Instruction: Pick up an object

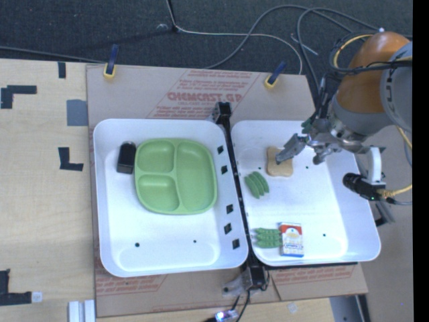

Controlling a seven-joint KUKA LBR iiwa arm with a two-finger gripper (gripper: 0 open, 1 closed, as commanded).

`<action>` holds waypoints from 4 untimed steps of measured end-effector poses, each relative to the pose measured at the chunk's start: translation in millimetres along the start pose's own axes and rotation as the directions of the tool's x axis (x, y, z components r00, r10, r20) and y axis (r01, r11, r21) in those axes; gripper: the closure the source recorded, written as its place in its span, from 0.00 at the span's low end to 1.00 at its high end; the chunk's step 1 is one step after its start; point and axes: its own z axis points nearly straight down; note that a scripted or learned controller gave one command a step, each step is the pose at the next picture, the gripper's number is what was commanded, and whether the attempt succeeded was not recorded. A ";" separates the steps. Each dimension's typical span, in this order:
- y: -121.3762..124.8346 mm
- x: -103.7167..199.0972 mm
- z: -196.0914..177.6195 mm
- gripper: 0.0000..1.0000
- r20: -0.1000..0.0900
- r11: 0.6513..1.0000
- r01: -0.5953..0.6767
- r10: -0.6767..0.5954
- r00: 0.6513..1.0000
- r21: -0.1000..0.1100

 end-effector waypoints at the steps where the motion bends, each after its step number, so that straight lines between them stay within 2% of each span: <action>1: -5.8 -3.3 44.9 0.00 0.001 1.000 -0.001 0.001 1.000 0.002; 2: -9.6 -5.9 89.3 0.00 0.000 1.000 -0.001 0.001 1.000 0.003; 3: -7.3 -6.1 105.5 0.00 0.000 1.000 0.000 0.000 1.000 -0.004; 4: -2.7 -2.5 90.2 1.00 -0.006 1.000 0.002 -0.002 1.000 -0.017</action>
